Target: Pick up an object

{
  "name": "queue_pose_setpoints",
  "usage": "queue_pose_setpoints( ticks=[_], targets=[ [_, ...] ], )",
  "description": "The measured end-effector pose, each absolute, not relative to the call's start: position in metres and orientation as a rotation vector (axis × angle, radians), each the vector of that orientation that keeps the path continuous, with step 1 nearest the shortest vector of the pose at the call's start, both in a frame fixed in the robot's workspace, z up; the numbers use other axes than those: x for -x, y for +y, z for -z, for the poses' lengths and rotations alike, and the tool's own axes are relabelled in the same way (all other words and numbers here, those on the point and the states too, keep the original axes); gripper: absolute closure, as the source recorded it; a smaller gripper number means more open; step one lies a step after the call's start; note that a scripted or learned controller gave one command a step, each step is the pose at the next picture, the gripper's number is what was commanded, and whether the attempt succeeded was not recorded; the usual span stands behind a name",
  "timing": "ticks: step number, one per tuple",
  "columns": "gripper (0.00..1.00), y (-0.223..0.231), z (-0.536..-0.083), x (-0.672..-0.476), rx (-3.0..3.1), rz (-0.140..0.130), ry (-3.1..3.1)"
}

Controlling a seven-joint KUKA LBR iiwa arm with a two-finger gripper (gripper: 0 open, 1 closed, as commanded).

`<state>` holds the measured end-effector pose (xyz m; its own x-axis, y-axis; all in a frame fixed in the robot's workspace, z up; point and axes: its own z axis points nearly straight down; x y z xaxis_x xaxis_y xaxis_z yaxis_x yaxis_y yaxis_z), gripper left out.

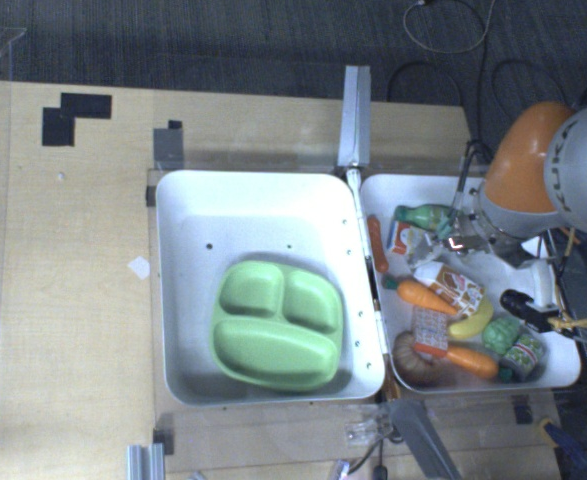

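while my gripper [460, 236] hangs low over the right bin [565, 370], near its back wall, i can't tell how it's set. crowded below: two carrots [415, 293], one banana [473, 319], a green bottle [422, 215] just beside me, some cartons. left bin [178, 268] has one green divided tray [276, 322], open floor along its back and left edges.
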<state>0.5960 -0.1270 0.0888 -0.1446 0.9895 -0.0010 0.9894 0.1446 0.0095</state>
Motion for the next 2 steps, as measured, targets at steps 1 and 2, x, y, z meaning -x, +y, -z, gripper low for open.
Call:
queue_pose_setpoints(
  ticks=[1,2],
  targets=[
    [1.0,-0.125,-0.099,-0.598,-2.047,-0.018,2.374],
    [1.0,-0.082,-0.207,-0.578,-2.205,-0.005,2.233]
  ],
)
